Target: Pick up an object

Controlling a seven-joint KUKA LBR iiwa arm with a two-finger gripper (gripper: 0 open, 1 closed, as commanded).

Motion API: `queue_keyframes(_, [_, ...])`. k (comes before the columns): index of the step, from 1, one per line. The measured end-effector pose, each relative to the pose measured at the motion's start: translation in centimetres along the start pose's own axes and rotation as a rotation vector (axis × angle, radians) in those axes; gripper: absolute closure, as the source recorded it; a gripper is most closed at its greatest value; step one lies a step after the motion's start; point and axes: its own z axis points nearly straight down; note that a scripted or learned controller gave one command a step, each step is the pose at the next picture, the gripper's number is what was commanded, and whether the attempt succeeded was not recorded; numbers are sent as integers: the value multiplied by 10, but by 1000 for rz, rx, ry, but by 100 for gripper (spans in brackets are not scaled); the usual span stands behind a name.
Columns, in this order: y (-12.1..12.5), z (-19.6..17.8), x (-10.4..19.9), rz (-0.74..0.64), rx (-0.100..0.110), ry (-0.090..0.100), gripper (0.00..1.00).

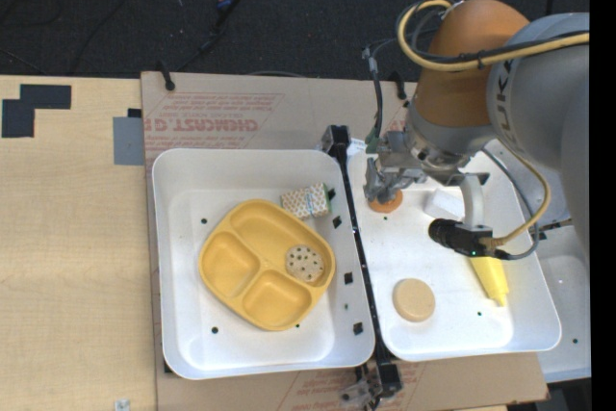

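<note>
1. The arm [539, 111], grey with an orange section, enters from 3 o'clock and reaches over the right bin [452, 334].
2. The claw [386, 186] points down at the 10 o'clock corner of the right bin, directly above an orange round piece [387, 201]. It stands at or just over the piece. Whether the claw is wide or narrow cannot be told, and no grasp is visible.
3. The orange round piece rests on the bin floor, close to the wall shared with the left bin [183, 334].
4. A tan disc [414, 300] lies flat at 7 o'clock in the right bin, well apart from the orange piece.
5. A yellow tapered piece [492, 281] lies at 4 o'clock in the same bin, its narrow end toward 5 o'clock.
6. A yellow divided plate [255, 228] sits near the centre of the left bin.
7. A speckled round biscuit [304, 263] lies in the plate's 3 o'clock compartment.
8. A small patterned block [306, 200] lies at 1 o'clock of the plate, just beside its rim.
9. Both bins stand on printed cardboard [212, 115] laid on the wooden counter [67, 255].
</note>
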Motion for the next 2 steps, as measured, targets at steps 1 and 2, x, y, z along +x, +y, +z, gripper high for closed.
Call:
queue_keyframes(1, [-21, -9, 51, -1, -2, 0, 100])
queue_keyframes(2, [-35, -12, 95, -1, -1, 0, 100])
